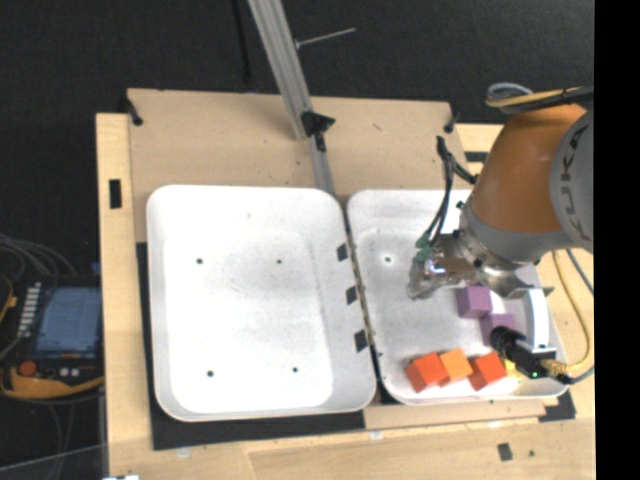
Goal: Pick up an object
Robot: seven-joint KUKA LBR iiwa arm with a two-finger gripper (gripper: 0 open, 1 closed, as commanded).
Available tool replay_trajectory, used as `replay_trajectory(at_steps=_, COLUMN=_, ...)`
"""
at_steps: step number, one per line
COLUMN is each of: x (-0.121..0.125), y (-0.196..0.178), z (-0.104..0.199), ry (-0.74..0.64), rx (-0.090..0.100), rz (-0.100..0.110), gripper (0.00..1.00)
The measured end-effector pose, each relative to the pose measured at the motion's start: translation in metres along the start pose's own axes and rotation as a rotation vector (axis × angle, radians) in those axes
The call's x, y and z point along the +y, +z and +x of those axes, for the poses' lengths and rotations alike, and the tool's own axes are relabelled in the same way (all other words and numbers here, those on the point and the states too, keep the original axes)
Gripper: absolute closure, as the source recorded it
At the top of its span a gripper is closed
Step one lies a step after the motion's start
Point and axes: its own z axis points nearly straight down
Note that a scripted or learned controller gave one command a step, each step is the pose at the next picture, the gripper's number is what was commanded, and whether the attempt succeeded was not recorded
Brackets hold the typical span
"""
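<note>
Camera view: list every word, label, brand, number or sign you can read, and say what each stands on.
"KU": white letters running down the orange band of the arm, cut off at the picture's edge.
Pendant at the left: its blue screen is too blurred to read.
Bins, blocks and bench: no text that I can see.

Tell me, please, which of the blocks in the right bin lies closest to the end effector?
The purple block, just right of the end effector. The orange blocks sit in a row along the bin's near edge, farther away.
</note>
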Motion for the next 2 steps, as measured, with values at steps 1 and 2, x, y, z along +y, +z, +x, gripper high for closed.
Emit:
replay_trajectory(at_steps=1, x=0.001, y=-0.009, z=0.059, ry=-0.001, rx=0.001, rz=-0.002, gripper=1.00)
replay_trajectory(at_steps=2, x=0.003, y=0.005, z=0.111, ry=0.001, rx=0.000, rz=0.005, gripper=1.00)
